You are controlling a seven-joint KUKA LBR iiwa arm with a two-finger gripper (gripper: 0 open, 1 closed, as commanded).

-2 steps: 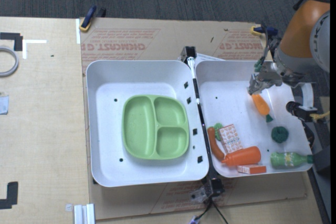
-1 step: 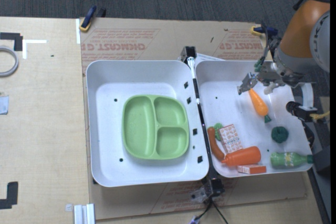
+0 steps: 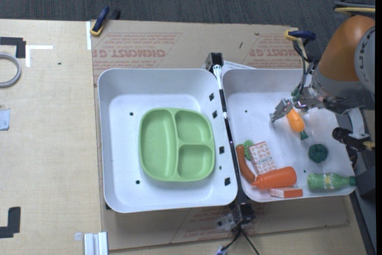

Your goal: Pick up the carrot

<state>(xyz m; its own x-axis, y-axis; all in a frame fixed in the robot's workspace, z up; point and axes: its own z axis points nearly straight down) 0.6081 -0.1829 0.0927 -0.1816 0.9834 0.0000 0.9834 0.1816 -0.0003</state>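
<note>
Near rt bin's [image 3: 239, 88] far wall, hand [image 3: 290, 113] pinching small carrot [image 3: 295, 121], open floor beside.

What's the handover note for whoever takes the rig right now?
Gripper: in the right bin, upper area, with a small orange object at its fingers; grip unclear from this angle.
Carrot: lying near that bin's front edge, beside a hot dog and a snack box, apart from the gripper.
Done: nothing confirmed; carrot not lifted.
Left: move to the carrot, grasp, lift.
Green divided plate sits in the left bin.
</note>
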